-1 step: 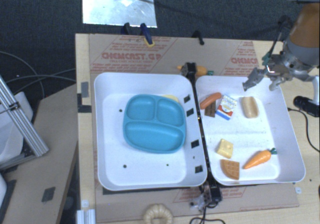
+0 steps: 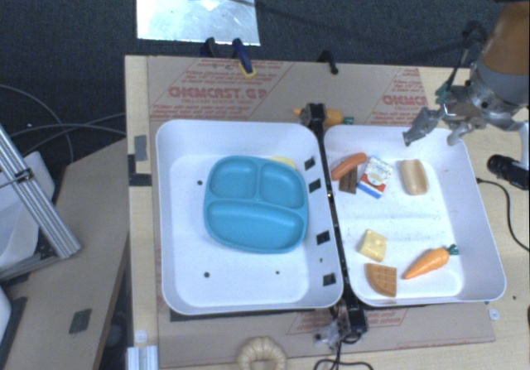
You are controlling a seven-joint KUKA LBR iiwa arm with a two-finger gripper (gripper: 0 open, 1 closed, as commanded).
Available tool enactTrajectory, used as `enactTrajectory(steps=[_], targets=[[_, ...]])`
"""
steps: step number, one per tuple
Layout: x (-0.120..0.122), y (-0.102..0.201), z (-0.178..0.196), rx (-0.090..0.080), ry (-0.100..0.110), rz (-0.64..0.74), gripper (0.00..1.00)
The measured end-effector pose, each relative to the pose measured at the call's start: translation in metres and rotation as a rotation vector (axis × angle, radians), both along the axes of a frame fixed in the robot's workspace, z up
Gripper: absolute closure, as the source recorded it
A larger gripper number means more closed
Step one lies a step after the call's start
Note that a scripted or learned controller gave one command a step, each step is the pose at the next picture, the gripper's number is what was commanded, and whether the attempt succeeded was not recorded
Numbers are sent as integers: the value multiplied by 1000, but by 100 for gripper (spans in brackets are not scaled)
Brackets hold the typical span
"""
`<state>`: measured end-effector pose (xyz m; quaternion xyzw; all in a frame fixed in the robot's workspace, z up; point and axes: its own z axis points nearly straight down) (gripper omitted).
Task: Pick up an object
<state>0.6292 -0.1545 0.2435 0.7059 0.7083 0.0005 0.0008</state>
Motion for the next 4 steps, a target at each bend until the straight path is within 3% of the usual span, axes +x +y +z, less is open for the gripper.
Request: enactTrajectory(steps=[1, 3, 4], targets=[[7, 7, -49, 1, 3, 3, 0], [-3, 6, -138, 1, 4, -2, 0], [0, 6, -154, 0, -3, -2, 0]])
